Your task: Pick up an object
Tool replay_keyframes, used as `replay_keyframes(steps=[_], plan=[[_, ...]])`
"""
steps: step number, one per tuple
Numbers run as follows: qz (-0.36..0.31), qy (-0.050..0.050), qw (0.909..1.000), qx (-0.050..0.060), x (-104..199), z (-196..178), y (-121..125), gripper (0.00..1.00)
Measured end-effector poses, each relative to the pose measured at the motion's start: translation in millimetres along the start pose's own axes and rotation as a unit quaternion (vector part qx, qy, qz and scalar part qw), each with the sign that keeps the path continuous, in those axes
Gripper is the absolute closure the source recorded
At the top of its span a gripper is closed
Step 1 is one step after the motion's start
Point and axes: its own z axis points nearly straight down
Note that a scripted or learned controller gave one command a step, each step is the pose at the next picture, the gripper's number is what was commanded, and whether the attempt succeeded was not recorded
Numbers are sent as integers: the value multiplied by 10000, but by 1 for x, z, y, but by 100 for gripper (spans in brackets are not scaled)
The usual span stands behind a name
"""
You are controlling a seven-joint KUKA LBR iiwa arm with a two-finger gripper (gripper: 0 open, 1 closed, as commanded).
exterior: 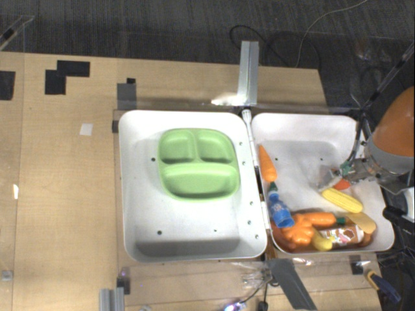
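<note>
We see the claw (342, 172) low inside the right bin (305, 131), close to that bin's right wall, but it is small and partly lost against the arm (395, 135), so we cannot tell how it is set or whether it has hold of anything. Its tip sits just above the yellow corn cob (342, 200) and right beside a small orange-red piece (342, 184) that we cannot identify; whether it touches either one we cannot say.

The things to pick lie heaped along the near wall of the right bin: a bottle with a red and white label (342, 235), an orange lump (295, 233), a carrot-like piece (319, 218), and a blue bottle (280, 210) next to the bin's left wall. A longer carrot (266, 164) lies along that same left wall, further back.

Left of the right bin, the left bin (139, 173) holds a green divided tray (198, 162). The arm is cut off by the picture's edge, and both bins rest on the wooden bench (58, 193).
</note>
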Motion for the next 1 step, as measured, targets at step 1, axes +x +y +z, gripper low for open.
replay_keyframes(steps=[1], plan=[[-181,-7,9998,-2,1,-107,-9,0]])
